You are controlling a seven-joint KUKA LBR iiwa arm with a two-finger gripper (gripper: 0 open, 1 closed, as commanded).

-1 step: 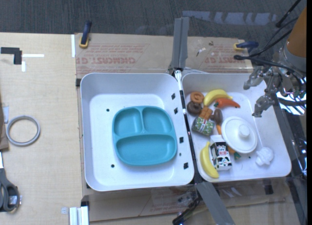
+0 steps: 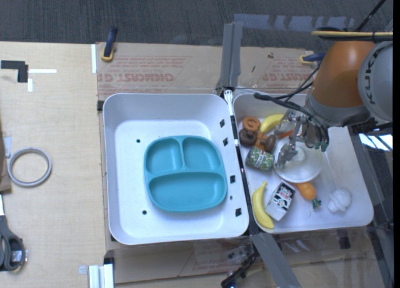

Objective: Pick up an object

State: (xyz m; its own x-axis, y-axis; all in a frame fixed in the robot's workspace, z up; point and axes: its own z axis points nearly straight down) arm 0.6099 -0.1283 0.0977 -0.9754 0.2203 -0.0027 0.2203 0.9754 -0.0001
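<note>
Teal plastic 3-section plate [image 2: 185, 174] | metal end effector [image 2: 291, 149] over clear round dish [image 2: 301, 167]

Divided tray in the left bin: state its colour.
Teal blue; the divided tray shows plainly in the camera view.

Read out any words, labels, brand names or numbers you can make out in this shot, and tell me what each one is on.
"KUK": grey arm, cut off by the picture's edge.
Red print on the cardboard sheet: appears upside down, too blurred to read for certain.
Small black-and-white carton: markings too small to read.
Green can: label unreadable.
</note>
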